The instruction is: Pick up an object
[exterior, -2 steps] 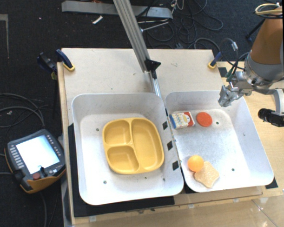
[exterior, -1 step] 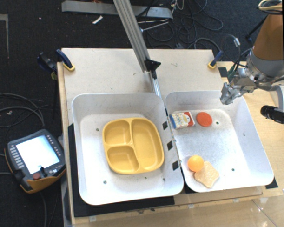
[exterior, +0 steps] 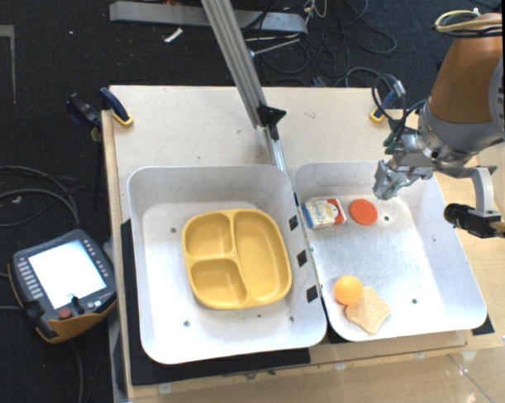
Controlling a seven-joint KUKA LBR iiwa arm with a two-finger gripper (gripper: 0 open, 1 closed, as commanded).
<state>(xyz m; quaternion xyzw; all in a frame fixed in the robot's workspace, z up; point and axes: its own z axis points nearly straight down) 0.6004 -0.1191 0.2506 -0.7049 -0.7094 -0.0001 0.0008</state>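
the gripper [exterior: 390, 182] hovers in the right bin [exterior: 420, 257], upper right of frame, just beside the red disc [exterior: 364, 212]; i cannot tell its state. the disc lies flat beside the carton [exterior: 322, 212], so a descent could clip the carton or slide off.

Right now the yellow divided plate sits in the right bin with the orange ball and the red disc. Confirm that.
Not quite. In the camera view the yellow divided plate sits alone in the left bin. The orange ball and the red disc are in the right bin, as you said.
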